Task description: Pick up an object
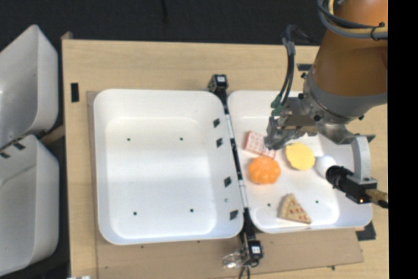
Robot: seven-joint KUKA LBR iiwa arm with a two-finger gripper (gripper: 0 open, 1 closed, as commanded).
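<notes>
The right bin holds several small things. A pink-and-white wrapped block lies near its left wall. An orange ball-like fruit sits just below that block. A yellow round disc lies to the right, and a tan wedge like a waffle slice rests near the front edge. My gripper hangs low in this bin, directly beside the pink block and just above the orange fruit. Its tips are dark and partly hidden by the wrist.
The left bin stands beside the right one, parted from it by a ridge with black clips. The arm's grey and orange body covers the right bin's back right part. White shapes stand at the far left.
</notes>
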